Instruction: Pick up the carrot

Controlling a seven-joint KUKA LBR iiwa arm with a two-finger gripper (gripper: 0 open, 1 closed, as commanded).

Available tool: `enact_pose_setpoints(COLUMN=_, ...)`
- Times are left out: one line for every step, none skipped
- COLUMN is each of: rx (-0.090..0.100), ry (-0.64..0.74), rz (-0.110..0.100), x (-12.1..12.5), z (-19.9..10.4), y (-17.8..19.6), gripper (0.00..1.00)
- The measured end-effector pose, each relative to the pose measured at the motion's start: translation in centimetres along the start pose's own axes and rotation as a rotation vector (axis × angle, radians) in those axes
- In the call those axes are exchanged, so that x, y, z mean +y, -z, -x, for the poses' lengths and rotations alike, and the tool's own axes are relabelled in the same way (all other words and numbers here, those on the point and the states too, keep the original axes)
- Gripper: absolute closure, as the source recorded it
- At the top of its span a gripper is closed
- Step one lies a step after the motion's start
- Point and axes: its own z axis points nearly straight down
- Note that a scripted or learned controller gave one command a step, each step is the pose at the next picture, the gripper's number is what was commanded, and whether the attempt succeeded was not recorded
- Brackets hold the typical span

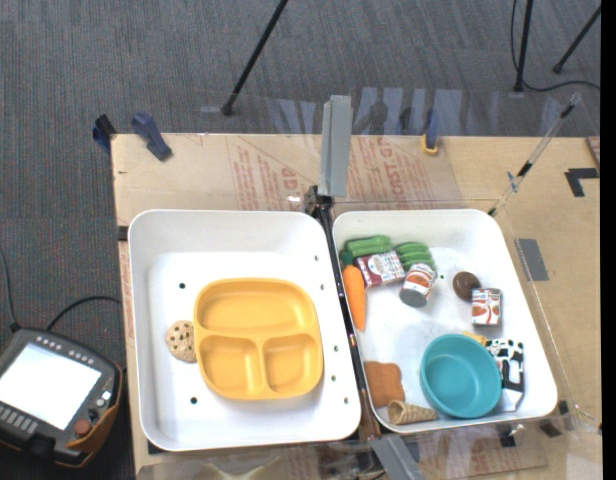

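Nearest the camera, along the lower edge of the frame, an ice-cream cone point(414, 413) and a brown toast piece point(384, 381) are lying at the bottom of the right bin point(488, 230), beside a teal bowl point(461, 374). The carrot point(356, 296) is being seen lying lengthwise at the left wall of that bin, just right of the frame's centre, its green top pointing up the frame toward a green vegetable point(369, 247) and a small dark red packet point(380, 268), which is lying just beside it. Trouble is being judged likely from that crowding: with the wall on one side and the packet on the other, a finger could be blocked by the rim or the packet could be nudged or pinched instead, and the carrot's rounded, tapering body could be squeezed out of a shallow grip. The yellow divided plate point(258, 337) and cookie point(181, 340) in the left bin point(153, 268) are lying well apart. The arm's pose and the pincer's opening cannot be told from this view
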Motion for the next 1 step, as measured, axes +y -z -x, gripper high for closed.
enact_pose_setpoints(rx=0.0, ry=0.219, rz=0.012, x=0.86, z=-0.42, y=-8.36, gripper=1.0)
